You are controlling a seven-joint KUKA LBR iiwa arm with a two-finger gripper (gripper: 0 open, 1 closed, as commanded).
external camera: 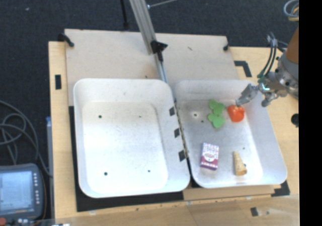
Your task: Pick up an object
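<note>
The right bin [266, 139] holds several small things. An orange-red round object [236, 114] lies near its upper right, with a green lumpy piece [217, 114] just left of it. A small maroon and white box [210, 156] and a tan cone-shaped piece [239, 163] lie nearer the front. My gripper [253, 100] hangs over the bin's upper right corner, just above and right of the orange-red object. It is open, with nothing between its fingers; the left fingertip [242, 99] points down toward that object.
The left bin [85, 119] sits beside the right one, separated by a ridge with black clips [177, 132]. A slanted metal pole [143, 13] rises behind the bins. A monitor [17, 192] and cables sit at the lower left, off the bench.
</note>
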